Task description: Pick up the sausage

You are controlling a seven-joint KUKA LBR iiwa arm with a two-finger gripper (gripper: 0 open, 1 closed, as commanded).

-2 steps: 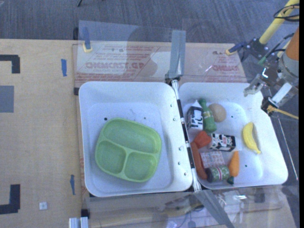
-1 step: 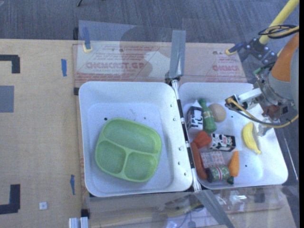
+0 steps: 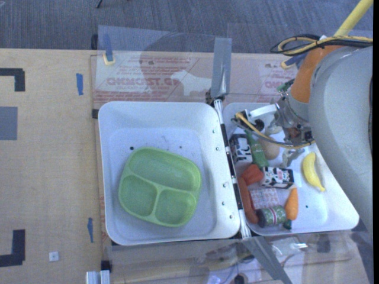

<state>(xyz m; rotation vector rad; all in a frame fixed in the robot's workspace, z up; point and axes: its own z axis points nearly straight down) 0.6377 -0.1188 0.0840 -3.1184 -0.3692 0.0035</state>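
Observation:
The sausage [image 3: 246,199] is a long reddish-brown piece lying along the left wall of the right bin [image 3: 337,218], toward the front. It runs from a red vegetable [image 3: 253,173] down to a small can [image 3: 272,216]. My gripper [image 3: 289,149] hangs from the orange-banded wrist over the back half of that bin, above a pale round item [image 3: 271,151] and a cow-patterned carton [image 3: 277,176]. It sits up and to the right of the sausage, apart from it. Nothing visible is held in it.
The right bin also holds a green bottle [image 3: 257,149], a banana [image 3: 312,170], a carrot [image 3: 291,203] and a pink-labelled packet [image 3: 263,195]. A green divided plate [image 3: 159,185] lies in the left bin [image 3: 118,123]. The arm's grey body covers the bin's right side.

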